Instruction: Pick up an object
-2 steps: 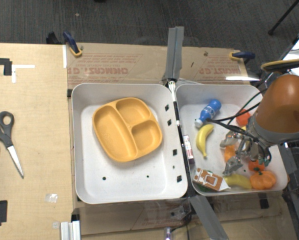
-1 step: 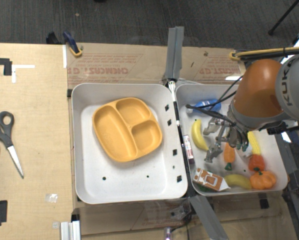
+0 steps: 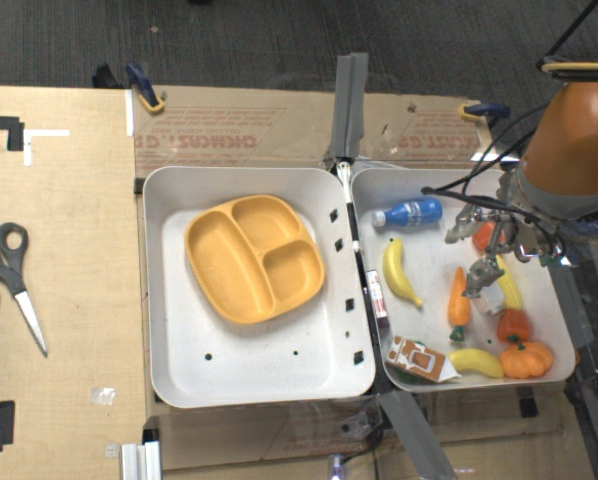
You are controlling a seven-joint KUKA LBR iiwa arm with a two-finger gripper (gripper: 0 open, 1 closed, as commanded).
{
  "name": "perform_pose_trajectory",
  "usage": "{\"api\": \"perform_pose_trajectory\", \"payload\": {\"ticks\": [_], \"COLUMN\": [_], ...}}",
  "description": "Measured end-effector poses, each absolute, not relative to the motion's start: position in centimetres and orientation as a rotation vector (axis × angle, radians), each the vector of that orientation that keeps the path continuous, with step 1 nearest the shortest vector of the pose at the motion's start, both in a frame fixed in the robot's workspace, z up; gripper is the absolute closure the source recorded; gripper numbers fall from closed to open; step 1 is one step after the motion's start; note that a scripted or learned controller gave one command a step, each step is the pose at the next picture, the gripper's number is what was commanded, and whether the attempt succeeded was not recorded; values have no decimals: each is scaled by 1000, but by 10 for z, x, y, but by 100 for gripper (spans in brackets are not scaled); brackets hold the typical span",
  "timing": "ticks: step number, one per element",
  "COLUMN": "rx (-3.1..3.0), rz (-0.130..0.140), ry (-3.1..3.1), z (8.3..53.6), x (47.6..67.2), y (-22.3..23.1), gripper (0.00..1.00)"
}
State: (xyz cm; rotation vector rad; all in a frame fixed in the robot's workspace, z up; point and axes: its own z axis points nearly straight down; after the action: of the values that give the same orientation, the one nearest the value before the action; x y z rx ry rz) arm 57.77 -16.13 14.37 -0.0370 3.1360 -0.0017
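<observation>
**Inspector:** Start with the items to be picked. Where are they?

**Assistant:** All in the right bin (image 3: 379, 183). A blue bottle (image 3: 409, 212) lies on its side at the far left of that bin. A banana (image 3: 400, 273) lies nearer, left of centre. A carrot (image 3: 459, 298) stands roughly lengthwise in the middle. Along the near wall sit a small printed carton (image 3: 420, 360), a second banana (image 3: 476, 363) and an orange pumpkin-like toy (image 3: 525, 358). A red tomato-like toy (image 3: 513, 324) lies just beyond the pumpkin, and a yellow piece (image 3: 508, 290) lies beyond that.

**Inspector:** And the gripper?

**Assistant:** The gripper (image 3: 487, 268) hangs over the middle right of the bin, just right of the carrot and just left of the yellow piece. A reddish item (image 3: 484, 234) shows behind its metal parts; I cannot identify it.

**Inspector:** Fingers apart or together? Anything held?

**Assistant:** I cannot tell. The metalwork and cables hide the tips, and no item is visibly between them.

**Inspector:** Surroundings?

**Assistant:** The left bin (image 3: 169, 318) holds a yellow divided plate (image 3: 255, 258), set at a slant. The arm (image 3: 569, 138) enters from the right, its orange band uppermost. On the wooden bench (image 3: 59, 218) at far left lie scissors (image 3: 17, 278). Blue clamps (image 3: 144, 86) grip the cardboard behind the bins.
</observation>
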Motion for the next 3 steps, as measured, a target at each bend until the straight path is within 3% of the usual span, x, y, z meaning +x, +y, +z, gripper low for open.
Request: {"api": "perform_pose_trajectory", "payload": {"ticks": [1,2,3], "rx": [35,-10,193], "rz": [-4,-5,-4], "ry": [3126,3129,3121], "z": [101,101,98], "x": [549,552,535], "y": [-163,-168,-170], "gripper": [0,0,0]}}
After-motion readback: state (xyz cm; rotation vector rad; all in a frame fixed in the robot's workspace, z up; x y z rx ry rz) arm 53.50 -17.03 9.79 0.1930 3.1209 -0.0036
